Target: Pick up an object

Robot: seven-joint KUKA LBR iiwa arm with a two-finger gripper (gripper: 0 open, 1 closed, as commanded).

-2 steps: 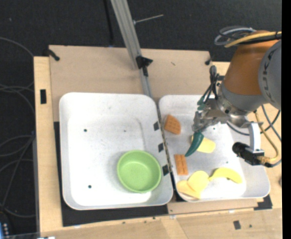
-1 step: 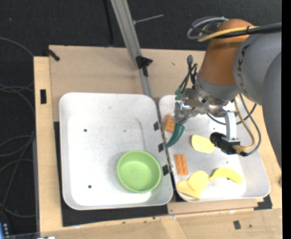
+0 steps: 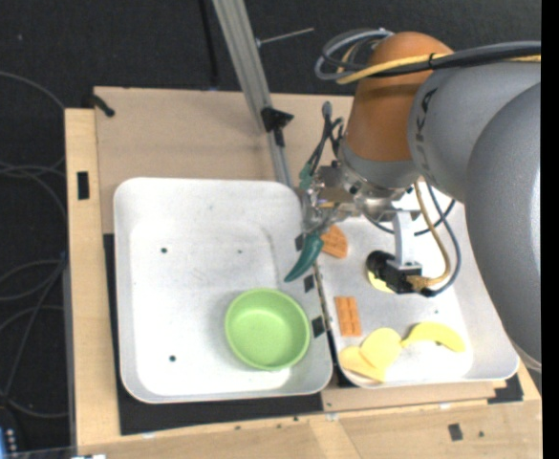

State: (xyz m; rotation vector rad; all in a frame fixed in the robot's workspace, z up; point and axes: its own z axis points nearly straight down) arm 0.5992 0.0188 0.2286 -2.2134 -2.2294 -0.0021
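Observation:
My gripper (image 3: 314,226) hangs over the ridge between the two bins, pointing down. It is shut on a slim teal curved thing (image 3: 304,257), which dangles from the fingers and ends over the right edge of the left bin (image 3: 164,218). An orange piece (image 3: 335,245) lies just right of the gripper in the right bin (image 3: 480,338). A green bowl (image 3: 267,328) sits upright in the left bin's near right corner.
In the right bin lie an orange block (image 3: 347,316) by the left wall and two yellow pieces (image 3: 375,352) (image 3: 437,336) near the front. A grey metal pole (image 3: 246,55) slants up from the back between the bins. The arm's bulk covers the right bin's far side.

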